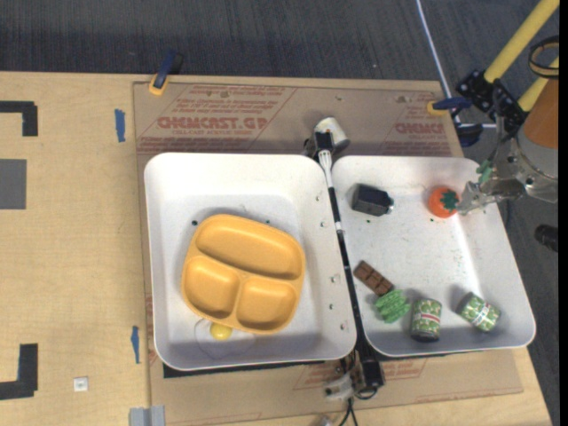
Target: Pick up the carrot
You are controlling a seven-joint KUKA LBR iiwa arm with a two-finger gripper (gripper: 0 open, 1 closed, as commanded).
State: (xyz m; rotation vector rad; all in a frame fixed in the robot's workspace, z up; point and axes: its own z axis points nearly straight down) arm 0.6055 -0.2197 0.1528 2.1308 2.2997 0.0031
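- The left bin [160, 238] holds a yellow sectioned plate [241, 272], lying with its three moulded compartments bulging up; it fills most of the bin floor.
- A small yellow object [219, 331] peeks out from under the plate's near edge; what it is cannot be told.
- A black divider strip [339, 238] runs between the two bins, with a white-and-black fitting [328, 135] at its far end.
- The right bin [510, 282] holds six things: a black block [371, 201] near the far left, the carrot [442, 201] near the far right, a brown chocolate-like bar [374, 279] at mid left, and along the near side a green leafy toy [390, 306], a green-and-red labelled can [426, 318] and a smaller green can [480, 311] lying tilted.
- The carrot looks like a short, rounded orange toy with a green top facing right; it rests on the bin floor, well apart from the other items.
- The gripper [468, 195] sits just beside the carrot's green end, reaching in over the bin's right rim; whether it is released or clenched cannot be told, and the carrot is not seen between its tips.
- Nothing lies between the carrot and the gripper; the black block is the nearest neighbour, to the carrot's left.
- A yellow pole [524, 29] and black clamp [484, 96] stand beyond the bin's far right corner.
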